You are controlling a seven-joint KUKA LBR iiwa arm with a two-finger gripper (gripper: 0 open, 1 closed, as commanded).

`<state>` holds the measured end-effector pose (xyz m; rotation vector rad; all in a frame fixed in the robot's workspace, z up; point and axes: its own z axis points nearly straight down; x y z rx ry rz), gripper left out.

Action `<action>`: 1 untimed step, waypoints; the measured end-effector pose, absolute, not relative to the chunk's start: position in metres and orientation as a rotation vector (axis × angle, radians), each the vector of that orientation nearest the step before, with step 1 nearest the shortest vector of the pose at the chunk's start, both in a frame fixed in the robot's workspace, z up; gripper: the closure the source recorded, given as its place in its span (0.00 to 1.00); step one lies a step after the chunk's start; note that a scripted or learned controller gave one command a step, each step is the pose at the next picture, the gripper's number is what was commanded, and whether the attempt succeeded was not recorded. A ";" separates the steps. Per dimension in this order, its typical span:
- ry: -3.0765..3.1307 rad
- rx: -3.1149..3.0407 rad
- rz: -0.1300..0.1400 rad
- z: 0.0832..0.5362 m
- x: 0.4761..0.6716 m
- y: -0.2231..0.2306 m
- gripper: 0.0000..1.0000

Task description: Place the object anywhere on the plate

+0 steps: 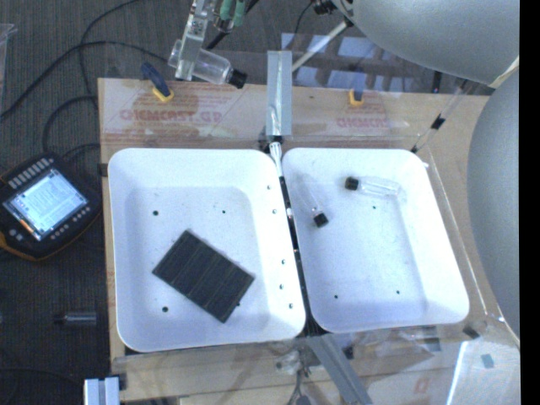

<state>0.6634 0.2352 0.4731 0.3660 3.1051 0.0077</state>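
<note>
Beyond the far rim of the left bin, gripper [201, 34]: hangs over the bench's back edge, on the grey arm [439, 15] that fills the upper right corner.
Gripper state: open or closed cannot be told; the tip is too small and cluttered to read.
Clear plastic vial with a black cap [202, 64]: right at the gripper's tip, tilted, cap end pointing away to the right; whether it is clamped cannot be told.
Orange clip [159, 89]: just below and left of the gripper, on the bench's back strip.
Upright metal post [278, 91]: to the gripper's right, at the seam between the bins.
Left shallow white bin [126, 226]: directly below the gripper, nearer the camera.
Dark grey ribbed rectangular plate [203, 276]: flat on the left bin's floor, well below the gripper, turned at a slant, nothing resting on it.
Right shallow white bin [439, 251]: below and to the gripper's right, touching the left bin.
Two more clear capped vials [375, 187] [312, 199]: lying in the right bin's far half, well apart from the gripper and from the plate.
Handheld pendant with a lit screen [44, 202]: on the floor, left of and below the gripper, outside the bench.
</note>
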 end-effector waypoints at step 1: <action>3.102 0.367 0.009 0.483 0.664 0.235 1.00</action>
